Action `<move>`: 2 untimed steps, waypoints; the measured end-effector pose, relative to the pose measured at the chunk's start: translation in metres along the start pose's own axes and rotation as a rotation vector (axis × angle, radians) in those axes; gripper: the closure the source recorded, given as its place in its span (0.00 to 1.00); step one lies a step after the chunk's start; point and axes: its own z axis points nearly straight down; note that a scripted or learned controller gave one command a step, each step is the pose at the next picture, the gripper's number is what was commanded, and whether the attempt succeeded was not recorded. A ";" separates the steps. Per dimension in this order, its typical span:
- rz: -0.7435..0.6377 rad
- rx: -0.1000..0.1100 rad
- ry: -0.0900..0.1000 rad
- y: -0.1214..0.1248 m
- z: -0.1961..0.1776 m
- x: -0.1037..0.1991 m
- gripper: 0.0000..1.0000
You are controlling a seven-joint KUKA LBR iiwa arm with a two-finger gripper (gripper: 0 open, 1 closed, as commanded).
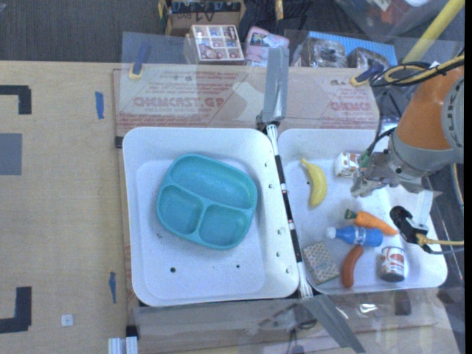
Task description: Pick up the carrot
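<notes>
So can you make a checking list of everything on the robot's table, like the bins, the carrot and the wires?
Surface: two white bins, left bin, right bin.
Job's things: carrot lying in right bin, untouched.
Clutter: blue tray in left bin; banana, bottle, sausage, can in right bin.
Grippers: gripper over right bin, above the carrot.
Cables: yellow cable at right.
Surroundings: cardboard box behind.

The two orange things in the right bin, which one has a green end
The carrot, lying just below the tool, with a green tip at its left end. The other, the hot dog near the bin's front edge, is plain orange-red from end to end.
</notes>
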 end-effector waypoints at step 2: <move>0.254 0.003 0.002 0.034 -0.020 -0.048 0.00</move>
